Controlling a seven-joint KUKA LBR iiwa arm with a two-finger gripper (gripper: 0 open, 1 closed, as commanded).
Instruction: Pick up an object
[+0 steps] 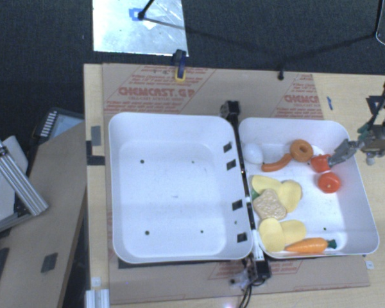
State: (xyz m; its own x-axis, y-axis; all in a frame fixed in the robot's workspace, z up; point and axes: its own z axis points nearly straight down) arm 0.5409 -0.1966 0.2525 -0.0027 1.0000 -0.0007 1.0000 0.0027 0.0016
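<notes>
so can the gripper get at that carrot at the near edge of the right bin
Probably yes. The carrot lies on top at the front rim of the right bin, nothing over it. The gripper is at the far side, and only a tomato sits between.

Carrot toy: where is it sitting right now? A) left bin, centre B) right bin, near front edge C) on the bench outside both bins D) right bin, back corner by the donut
B. The carrot lies along the front edge of the right bin, just below the yellow pieces and well away from the donut at the back.
</notes>
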